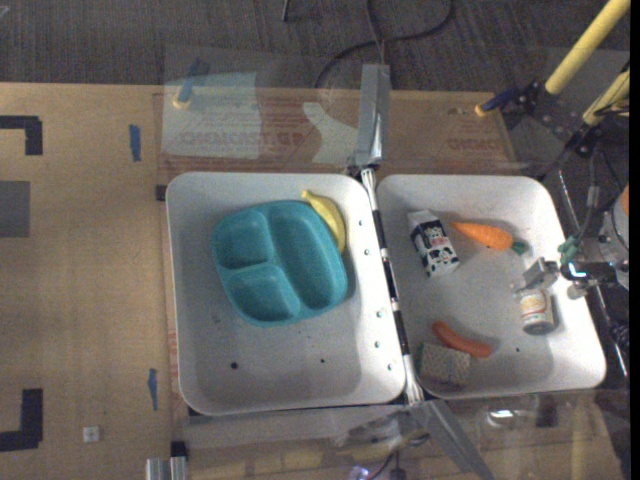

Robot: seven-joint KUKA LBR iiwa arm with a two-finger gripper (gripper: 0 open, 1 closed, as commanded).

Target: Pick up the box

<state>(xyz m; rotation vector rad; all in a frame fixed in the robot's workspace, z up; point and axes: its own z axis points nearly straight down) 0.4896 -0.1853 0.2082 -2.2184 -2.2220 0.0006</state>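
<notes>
Reaching in from the right, our gripper (548,273) hangs over the right bin (500,190), beside a small jar (537,311); its state we cannot tell. The box (433,243) lies well apart toward the bin's inner side, its long axis running roughly up-down.

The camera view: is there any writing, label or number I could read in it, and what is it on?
None of it can be read for certain.
Clear sheet behind the bins: large mirrored lettering, too faint to read.
Box, the black-and-white carton in the right bin: printed pattern, no legible words.
Small jar in the right bin: label too blurred to read.
Blue divided tray in the left bin: no text visible.
</notes>
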